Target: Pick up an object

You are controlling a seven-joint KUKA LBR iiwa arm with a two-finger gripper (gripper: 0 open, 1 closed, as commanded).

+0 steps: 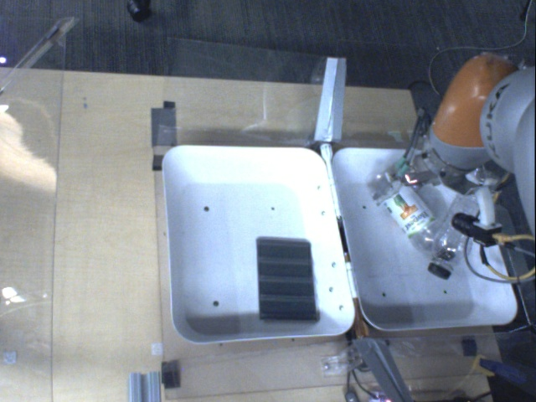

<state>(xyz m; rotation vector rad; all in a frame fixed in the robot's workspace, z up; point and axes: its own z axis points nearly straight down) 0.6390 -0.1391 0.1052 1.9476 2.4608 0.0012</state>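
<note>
Bottle (409, 210) lies tilted in the right bin (377, 308), right of frame, under the tool (416, 172); whether the tool is open I cannot tell. Clear, rounded plastic may slip or roll aside

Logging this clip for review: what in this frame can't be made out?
- Gripper, camera view: wrist and cables cover the fingers, so open or shut is unclear.
- Clear bottle in right bin: transparent, label too small to read, contact with gripper unclear.
- Dark ribbed block in left bin: identity unclear.
</note>
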